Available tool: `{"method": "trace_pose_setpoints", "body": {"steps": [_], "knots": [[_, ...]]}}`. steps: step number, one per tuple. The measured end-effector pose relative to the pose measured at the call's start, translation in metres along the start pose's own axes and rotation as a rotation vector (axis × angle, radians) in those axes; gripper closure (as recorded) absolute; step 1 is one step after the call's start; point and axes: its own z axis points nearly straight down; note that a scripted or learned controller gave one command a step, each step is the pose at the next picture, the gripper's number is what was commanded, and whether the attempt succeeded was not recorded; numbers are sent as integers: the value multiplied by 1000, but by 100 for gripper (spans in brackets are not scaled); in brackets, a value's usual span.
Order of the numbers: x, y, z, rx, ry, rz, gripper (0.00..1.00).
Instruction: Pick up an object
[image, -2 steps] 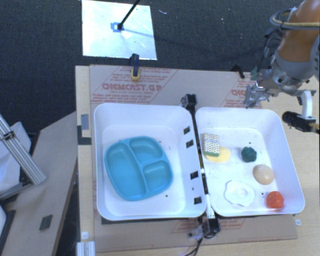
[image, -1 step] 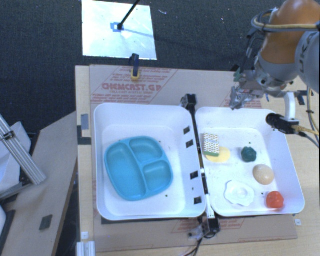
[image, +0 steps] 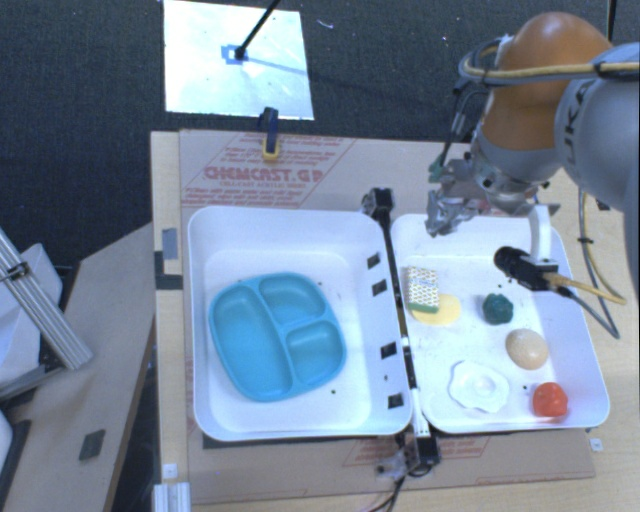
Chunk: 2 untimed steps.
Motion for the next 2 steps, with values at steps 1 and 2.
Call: {"method": "trace_pose_setpoints", "body": {"steps": [1, 2], "knots": [[58, -16, 15, 1, 1, -1, 100], [120, -18, 22, -1, 1, -1, 100]]}}
